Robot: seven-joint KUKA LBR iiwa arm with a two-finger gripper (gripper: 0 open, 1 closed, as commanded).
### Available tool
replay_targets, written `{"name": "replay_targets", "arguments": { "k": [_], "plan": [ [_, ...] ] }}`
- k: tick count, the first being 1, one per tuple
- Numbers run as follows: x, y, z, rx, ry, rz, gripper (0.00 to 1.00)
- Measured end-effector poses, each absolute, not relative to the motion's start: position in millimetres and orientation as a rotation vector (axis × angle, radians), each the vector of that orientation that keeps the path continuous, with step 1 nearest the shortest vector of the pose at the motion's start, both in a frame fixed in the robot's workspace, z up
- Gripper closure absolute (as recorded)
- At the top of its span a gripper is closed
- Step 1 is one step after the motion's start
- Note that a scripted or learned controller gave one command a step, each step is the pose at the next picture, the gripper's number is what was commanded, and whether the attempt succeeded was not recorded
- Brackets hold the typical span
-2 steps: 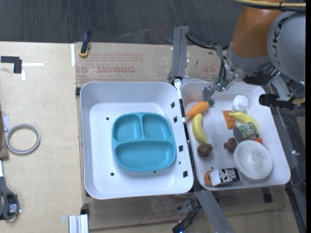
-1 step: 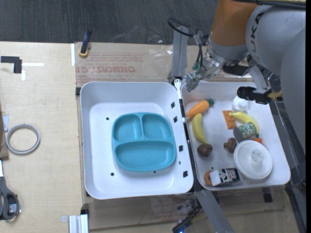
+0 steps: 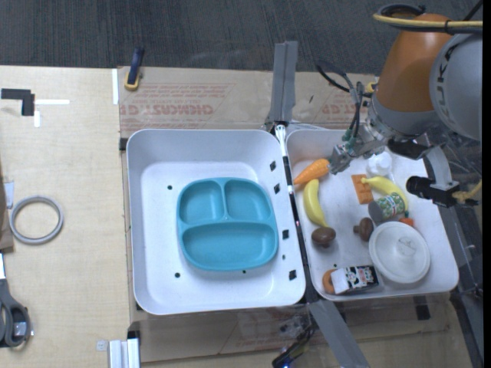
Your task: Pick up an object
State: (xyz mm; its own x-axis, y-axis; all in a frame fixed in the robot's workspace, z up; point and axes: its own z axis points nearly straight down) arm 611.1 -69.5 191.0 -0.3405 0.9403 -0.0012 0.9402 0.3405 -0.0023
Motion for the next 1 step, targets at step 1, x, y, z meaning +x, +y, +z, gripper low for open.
{"name": "replay_targets", "arguments": {
  "k": [1],
  "plan": [
    [565.9, -153.4, 91.9, -1.278, -2.869, 0.001, 1.0]
  ]
}}
